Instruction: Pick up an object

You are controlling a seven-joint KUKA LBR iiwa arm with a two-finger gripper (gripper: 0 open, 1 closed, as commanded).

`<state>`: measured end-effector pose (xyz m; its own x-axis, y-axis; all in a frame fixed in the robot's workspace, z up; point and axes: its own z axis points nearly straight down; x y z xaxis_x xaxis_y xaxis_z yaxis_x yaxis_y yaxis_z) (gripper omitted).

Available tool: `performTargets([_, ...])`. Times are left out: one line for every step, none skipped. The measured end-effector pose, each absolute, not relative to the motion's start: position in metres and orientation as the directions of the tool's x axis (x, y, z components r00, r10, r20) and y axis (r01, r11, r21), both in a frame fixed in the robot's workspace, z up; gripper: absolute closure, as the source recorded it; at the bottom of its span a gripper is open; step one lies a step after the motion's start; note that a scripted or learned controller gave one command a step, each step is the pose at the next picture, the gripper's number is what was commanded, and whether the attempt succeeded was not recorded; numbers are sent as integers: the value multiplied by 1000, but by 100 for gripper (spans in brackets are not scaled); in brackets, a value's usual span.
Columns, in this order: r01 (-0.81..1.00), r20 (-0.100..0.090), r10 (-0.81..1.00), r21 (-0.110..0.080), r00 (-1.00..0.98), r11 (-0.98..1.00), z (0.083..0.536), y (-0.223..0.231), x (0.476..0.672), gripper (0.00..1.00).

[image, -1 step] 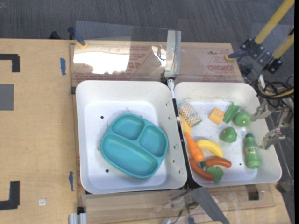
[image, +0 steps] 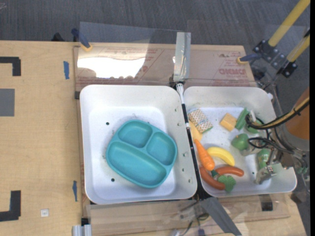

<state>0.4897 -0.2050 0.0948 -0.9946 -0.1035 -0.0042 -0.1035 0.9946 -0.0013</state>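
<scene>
Gripper [image: 264,173] hovering low at near right corner of right bin [image: 285,183], finger state impossible to tell. Lying beside it: broccoli [image: 227,182], 2 sausages [image: 229,170], banana [image: 221,155], carrot [image: 203,154]. Farther back: green pepper [image: 240,142], cheese [image: 228,122], patterned packet [image: 200,119]. Sitting in left bin [image: 93,132]: teal divided plate [image: 141,153].

The right bin [image: 216,100] holds toy food: a carrot [image: 203,154] at its nine o'clock side, a banana [image: 221,155] just beside it at centre, a sausage [image: 229,170] and broccoli [image: 227,182] at six o'clock. A cheese wedge [image: 228,122] and a patterned packet [image: 199,120] lie toward eleven o'clock, a green pepper [image: 240,142] at three o'clock.
</scene>
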Motion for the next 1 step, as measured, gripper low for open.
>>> performTargets([-195,-9,-195,1,-981,981,95,-128,548,0])
